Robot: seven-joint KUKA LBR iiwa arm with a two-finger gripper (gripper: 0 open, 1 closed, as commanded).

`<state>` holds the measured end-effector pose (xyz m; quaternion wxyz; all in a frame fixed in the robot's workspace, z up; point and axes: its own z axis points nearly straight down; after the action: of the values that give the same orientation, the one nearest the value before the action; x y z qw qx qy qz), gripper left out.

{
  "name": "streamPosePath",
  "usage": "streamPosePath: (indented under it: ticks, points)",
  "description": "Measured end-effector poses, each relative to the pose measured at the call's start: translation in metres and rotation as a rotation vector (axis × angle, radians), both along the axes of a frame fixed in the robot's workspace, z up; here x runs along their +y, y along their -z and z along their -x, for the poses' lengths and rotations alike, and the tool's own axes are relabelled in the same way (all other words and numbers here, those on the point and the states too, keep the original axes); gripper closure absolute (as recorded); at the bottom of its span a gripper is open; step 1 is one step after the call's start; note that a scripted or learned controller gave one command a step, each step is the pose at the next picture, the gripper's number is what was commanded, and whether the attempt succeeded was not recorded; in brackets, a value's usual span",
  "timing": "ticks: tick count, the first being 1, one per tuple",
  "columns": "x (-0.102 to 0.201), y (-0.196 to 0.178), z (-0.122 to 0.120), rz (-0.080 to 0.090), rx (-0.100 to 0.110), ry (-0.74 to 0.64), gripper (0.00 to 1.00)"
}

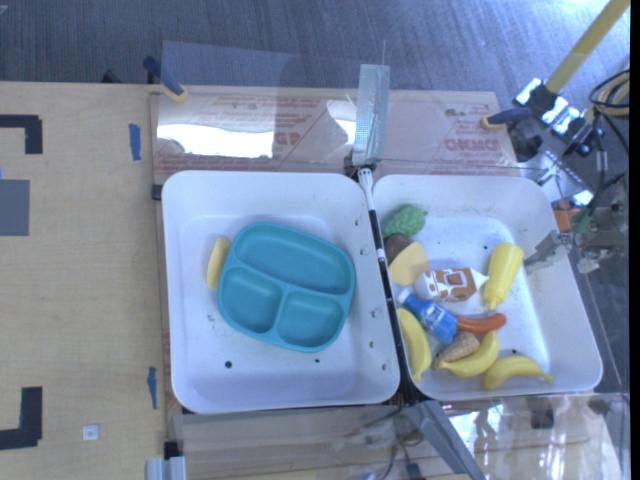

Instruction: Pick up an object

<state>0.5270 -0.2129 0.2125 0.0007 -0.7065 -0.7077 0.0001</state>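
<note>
A robotics lab/test cell is indicated, not a home or kitchen. Two shallow white bins, the left bin (180,298) and the right bin (570,338), are set side by side on a plywood counter (80,298), w/ black marker shapes (22,133) and blue tape strips (134,140) stuck on at 9–10 o'clock. Clear plastic sheeting (300,128) is fixed behind the bins at 12 o'clock. Clamps, cables and rig hardware (570,128) are seen at 2–3 o'clock. Toy plastic food (460,318) is piled in the right bin as test props; a teal divided tray (285,286) lies in the left. Grey carpet flooring (300,8) is seen beyond, approx. 12 o'clock.
</note>
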Motion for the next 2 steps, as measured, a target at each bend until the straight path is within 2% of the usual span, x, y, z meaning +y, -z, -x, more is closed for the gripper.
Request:
streamPosePath:
  ticks: [1, 2]
  points:
    - [0.022, 0.093, -0.053, 0.008, -0.016, -0.377, 0.00]
    - [0.012, 0.079, -0.095, 0.004, -0.007, -0.252, 0.00]
